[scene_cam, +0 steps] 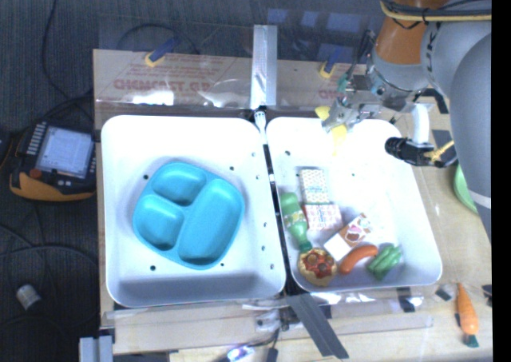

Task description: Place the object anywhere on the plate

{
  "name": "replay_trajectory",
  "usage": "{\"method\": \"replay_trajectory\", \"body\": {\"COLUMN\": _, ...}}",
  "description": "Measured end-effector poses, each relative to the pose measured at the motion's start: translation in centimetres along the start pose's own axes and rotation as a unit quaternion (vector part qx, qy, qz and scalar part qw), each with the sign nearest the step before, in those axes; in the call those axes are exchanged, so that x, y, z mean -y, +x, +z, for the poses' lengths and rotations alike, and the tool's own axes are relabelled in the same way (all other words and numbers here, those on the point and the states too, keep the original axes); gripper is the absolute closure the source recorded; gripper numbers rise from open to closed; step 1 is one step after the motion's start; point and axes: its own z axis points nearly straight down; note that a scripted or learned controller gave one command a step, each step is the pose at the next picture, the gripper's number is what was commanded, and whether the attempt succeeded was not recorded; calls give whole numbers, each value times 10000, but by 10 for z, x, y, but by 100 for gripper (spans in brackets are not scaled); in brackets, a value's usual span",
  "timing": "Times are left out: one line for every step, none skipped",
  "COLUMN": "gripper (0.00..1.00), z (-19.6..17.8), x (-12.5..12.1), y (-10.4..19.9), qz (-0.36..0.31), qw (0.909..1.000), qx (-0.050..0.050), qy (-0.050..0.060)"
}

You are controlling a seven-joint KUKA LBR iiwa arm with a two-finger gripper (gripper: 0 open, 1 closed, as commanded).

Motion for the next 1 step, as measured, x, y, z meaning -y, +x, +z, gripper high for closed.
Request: {"method": "replay_trajectory", "body": {"gripper": 100, "z": 21, "x": 75, "y": 75, "qz": -575, "qw": 9983, "qx": -35, "qy": 1}}
